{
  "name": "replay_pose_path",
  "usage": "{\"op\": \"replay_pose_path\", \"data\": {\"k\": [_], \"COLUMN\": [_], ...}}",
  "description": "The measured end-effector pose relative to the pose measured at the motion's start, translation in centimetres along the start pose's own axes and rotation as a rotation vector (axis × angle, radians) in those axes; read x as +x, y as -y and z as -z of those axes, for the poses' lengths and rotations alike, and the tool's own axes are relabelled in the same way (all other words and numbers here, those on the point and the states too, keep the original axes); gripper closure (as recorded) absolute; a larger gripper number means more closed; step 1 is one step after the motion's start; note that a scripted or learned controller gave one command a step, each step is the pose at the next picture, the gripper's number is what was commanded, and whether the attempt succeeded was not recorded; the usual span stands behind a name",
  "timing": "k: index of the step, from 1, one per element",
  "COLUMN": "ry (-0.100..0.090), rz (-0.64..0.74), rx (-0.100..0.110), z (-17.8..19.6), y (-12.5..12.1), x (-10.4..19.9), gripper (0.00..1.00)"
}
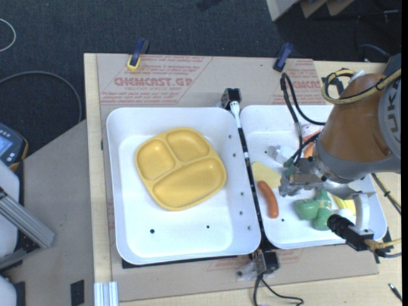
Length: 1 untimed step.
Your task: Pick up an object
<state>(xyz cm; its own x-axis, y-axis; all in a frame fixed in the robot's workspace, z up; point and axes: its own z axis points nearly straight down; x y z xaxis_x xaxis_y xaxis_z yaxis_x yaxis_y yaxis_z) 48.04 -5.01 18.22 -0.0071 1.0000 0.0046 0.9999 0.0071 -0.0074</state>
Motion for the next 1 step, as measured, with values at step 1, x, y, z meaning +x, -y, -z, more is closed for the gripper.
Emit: {"op": "replay_pose_path", "data": {"k": [1], "ry": [0.001], "rz": [0.005], "rx": [-0.021], "z": [11.59], "y": [-0.01], "x": [8.19], "gripper": [1.00]}}
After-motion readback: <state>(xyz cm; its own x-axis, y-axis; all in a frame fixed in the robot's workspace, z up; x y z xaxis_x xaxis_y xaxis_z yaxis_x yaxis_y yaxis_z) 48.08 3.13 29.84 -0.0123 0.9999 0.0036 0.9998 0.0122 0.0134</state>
